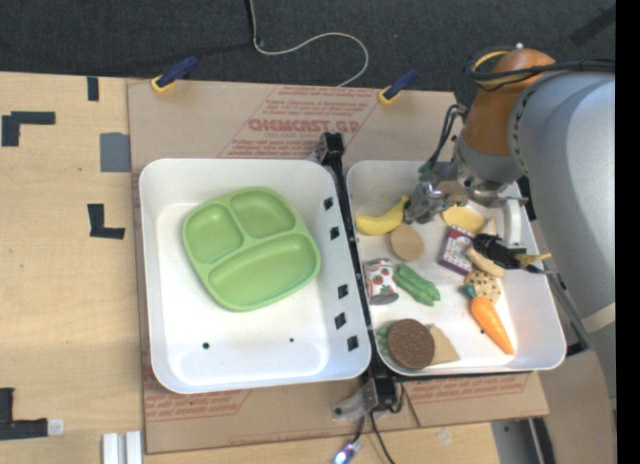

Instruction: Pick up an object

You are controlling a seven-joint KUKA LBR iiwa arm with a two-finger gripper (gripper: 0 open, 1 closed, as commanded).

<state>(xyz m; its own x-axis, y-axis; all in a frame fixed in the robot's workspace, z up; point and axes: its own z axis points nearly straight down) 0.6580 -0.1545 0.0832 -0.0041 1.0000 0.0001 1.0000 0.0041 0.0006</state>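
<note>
The gripper (428,199) hangs low in the right bin (545,352); whether it is released or clenched, I cannot tell. The banana (381,220) lies just to its left and slightly nearer the camera, its long axis pointing up toward the gripper, so it looks like the closest pick.

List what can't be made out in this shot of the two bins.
- Claw: small and dark over the right bin; whether its fingers are open or shut cannot be told.
- Yellow item: partly hidden beneath the wrist; its identity is unclear.
- Purple packet: print too small to read.
- Arm: cut off by the right edge.
- Carrot, banana: plain to see.
</note>
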